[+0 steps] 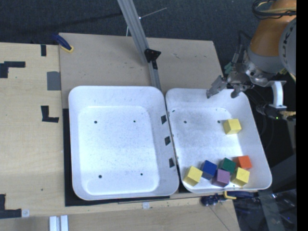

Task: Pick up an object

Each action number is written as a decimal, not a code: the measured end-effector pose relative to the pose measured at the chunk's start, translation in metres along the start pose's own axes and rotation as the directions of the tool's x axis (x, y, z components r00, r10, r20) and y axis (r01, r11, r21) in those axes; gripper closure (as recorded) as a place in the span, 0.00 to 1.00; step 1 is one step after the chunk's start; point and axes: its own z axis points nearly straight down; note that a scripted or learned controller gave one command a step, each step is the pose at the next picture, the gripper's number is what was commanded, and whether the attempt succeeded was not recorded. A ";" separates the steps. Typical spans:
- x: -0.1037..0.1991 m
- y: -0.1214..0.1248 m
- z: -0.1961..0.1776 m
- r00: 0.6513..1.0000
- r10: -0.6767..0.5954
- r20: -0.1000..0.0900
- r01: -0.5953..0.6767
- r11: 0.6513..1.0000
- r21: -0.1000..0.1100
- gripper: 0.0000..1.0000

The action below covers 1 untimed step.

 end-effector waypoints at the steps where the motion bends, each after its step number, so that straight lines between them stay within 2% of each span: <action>1: 0.000 0.000 0.000 1.000 0.000 0.001 0.000 1.000 0.000 0.00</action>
